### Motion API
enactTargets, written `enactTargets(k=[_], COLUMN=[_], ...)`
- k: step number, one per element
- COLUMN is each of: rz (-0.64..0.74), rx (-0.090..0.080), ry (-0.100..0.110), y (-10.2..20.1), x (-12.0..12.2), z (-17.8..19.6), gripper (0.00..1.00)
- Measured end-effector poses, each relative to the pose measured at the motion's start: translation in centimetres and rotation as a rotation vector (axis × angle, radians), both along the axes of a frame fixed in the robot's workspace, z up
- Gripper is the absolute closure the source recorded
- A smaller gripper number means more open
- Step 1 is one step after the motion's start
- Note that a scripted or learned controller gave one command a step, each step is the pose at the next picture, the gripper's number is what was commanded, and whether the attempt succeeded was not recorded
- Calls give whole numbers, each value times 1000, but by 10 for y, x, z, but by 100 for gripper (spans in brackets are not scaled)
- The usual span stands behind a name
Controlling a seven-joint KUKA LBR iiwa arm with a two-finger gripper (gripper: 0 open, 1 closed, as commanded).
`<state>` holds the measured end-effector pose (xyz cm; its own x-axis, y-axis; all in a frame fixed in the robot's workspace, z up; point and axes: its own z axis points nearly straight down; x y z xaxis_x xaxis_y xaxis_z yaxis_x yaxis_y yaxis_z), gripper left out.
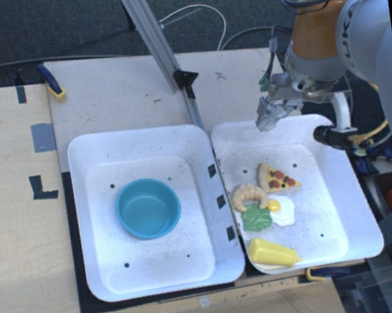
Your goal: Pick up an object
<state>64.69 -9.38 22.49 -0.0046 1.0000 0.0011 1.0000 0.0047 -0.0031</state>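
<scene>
The right bin (345, 189) holds a toy pizza slice (278, 177), a tan croissant (248, 195), a green leafy piece (256, 218), a white fried egg (283, 209) and a yellow piece (272, 253) at its front rim. My gripper (266, 117) hangs over the bin's far edge, above and behind the pizza slice. I see nothing held between its fingers.
A blue bowl (149, 208) sits in the left bin (104, 273). A grey metal pole (159, 45) slants down from the top to the bins' shared far corner. Cables trail behind the bench, and a yellow-blue clamp (52, 82) sits at the far left.
</scene>
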Motion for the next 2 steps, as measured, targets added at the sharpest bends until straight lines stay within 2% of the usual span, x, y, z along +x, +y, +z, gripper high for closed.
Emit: enactTargets(k=[1, 2], rz=[1, 1], rx=[0, 1], ry=[0, -1], y=[50, 93], x=[-19, -46], z=[-6, 6], gripper=[100, 100])
